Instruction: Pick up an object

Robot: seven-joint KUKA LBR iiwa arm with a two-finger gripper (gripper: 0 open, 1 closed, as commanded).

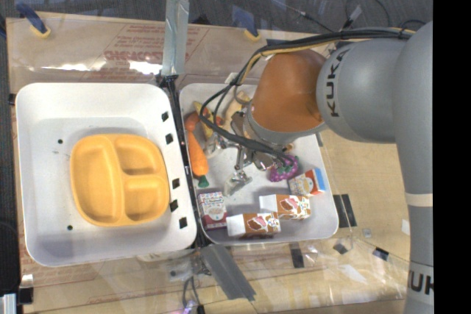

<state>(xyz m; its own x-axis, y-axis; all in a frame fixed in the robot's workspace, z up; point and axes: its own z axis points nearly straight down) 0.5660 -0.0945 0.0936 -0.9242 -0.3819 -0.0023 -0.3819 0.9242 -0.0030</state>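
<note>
My gripper (238, 171) hangs low over the middle of the right bin (329, 211), under the orange wrist band (288, 93). Just left of it an orange carrot (197, 154) with a green tip lies along the bin's left wall. A purple toy (283, 170) sits just right of the gripper. Below it lie a dark red carton (213, 207), a brown carton (254, 224), another brown carton (294, 207) and a small orange and white carton (314, 182). I see nothing clearly held.
The left bin (37, 106) holds a yellow divided plate (118, 179). Black cables (221, 130) loop from the wrist over the right bin's upper part. The grey arm (383, 92) covers the bin's upper right corner. Grey tape (174, 33) runs between the bins.
</note>
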